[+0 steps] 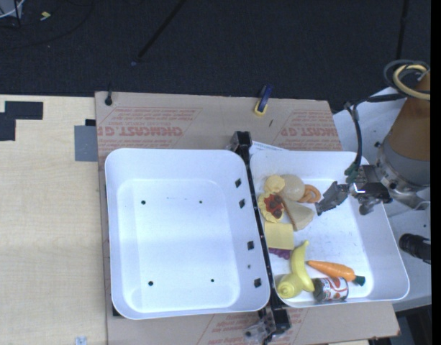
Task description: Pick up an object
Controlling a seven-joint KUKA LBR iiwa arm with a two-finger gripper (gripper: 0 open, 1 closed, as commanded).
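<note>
The right bin holds a heap of toy food along its left side. A yellow banana lies beside an orange carrot, with a small can at the front wall. Further back are a yellow block, a beige wedge, a yellow piece with red on it and a small orange piece. My gripper hangs over the middle of this bin, just right of the wedge. It is open, with nothing between its fingers.
The left bin sits beside the right one, with a black divider between them. Both rest on a cardboard sheet. The arm's grey body and a black cable stand at the right edge.
</note>
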